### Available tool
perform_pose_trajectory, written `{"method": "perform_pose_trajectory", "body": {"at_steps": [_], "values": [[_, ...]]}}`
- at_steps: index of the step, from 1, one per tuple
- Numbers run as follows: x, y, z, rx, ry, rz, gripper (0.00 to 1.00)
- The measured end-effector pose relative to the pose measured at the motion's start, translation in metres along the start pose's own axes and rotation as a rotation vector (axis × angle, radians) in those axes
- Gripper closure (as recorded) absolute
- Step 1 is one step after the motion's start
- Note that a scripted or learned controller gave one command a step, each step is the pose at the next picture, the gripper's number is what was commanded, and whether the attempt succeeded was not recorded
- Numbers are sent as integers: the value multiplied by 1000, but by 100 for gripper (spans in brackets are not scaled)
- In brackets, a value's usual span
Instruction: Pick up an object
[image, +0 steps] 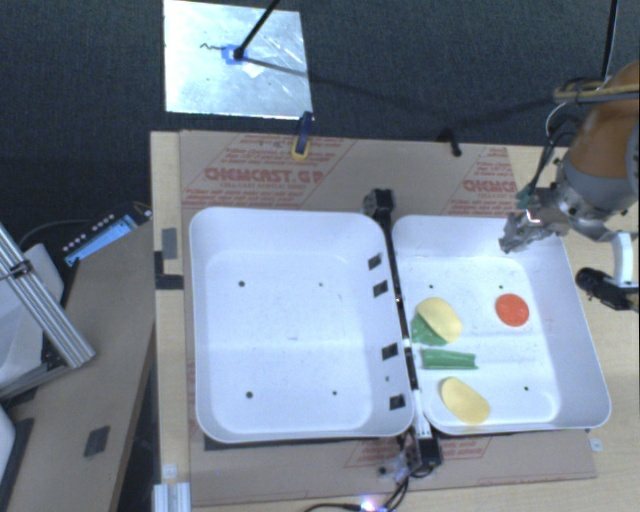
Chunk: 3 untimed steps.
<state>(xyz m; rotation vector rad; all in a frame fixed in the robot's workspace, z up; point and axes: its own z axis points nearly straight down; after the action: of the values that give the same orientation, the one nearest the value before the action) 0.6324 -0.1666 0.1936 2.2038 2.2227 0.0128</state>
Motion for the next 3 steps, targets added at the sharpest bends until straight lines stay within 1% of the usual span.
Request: {"method": "perform_pose_trajectory", "body": {"at_steps": [1, 2, 3], "values": [[78, 42, -91, -2, 3, -5, 100], [112, 41, -220, -3, 2, -1, 100], [157, 40, -257, 7, 3, 0, 100]]}}
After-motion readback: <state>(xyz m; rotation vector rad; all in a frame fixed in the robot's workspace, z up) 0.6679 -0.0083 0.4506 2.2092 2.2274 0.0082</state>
